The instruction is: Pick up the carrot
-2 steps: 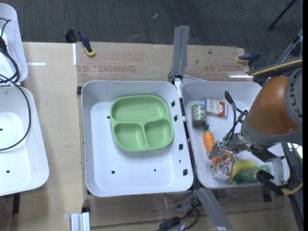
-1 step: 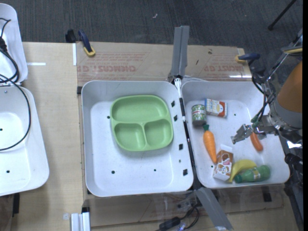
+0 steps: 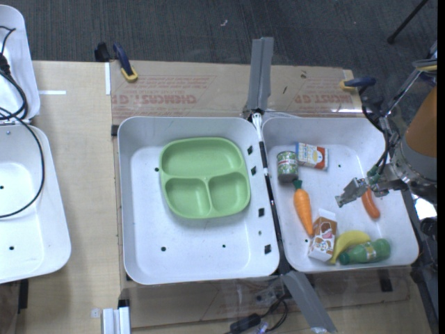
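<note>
Wooden bench [image 3: 76, 103] bears two white bins [image 3: 132, 186], dark carpet behind.

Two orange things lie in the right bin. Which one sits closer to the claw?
The small orange-red piece, right beside the claw near the bin's right side. The carrot, longer and green-topped, lies apart toward the bin's middle-left.

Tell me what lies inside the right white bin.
The right bin holds a carrot, a small can, two small cartons, a banana, a green bottle and an orange item, partly covered by the gripper.
</note>
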`<action>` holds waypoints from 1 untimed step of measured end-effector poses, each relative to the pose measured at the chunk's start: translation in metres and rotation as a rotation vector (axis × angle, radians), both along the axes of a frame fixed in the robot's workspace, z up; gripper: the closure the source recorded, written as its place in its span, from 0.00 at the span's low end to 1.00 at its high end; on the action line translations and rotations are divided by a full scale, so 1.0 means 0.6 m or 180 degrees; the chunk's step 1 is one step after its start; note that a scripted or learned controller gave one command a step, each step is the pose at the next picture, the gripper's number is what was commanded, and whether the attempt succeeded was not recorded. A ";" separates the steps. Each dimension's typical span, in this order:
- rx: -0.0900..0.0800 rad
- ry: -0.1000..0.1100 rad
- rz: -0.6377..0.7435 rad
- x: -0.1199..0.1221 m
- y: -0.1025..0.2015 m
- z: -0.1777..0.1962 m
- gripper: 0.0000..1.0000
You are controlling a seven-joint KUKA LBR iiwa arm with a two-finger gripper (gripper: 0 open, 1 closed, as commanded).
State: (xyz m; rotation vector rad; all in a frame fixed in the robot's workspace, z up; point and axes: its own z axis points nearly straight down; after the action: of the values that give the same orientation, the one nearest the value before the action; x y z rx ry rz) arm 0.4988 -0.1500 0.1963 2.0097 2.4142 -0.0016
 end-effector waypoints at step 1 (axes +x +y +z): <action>0.0002 0.0008 -0.0384 0.082 0.068 -0.140 0.00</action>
State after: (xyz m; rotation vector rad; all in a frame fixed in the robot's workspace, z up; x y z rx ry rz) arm 0.5482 -0.1094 0.1122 2.1532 2.2904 -0.0036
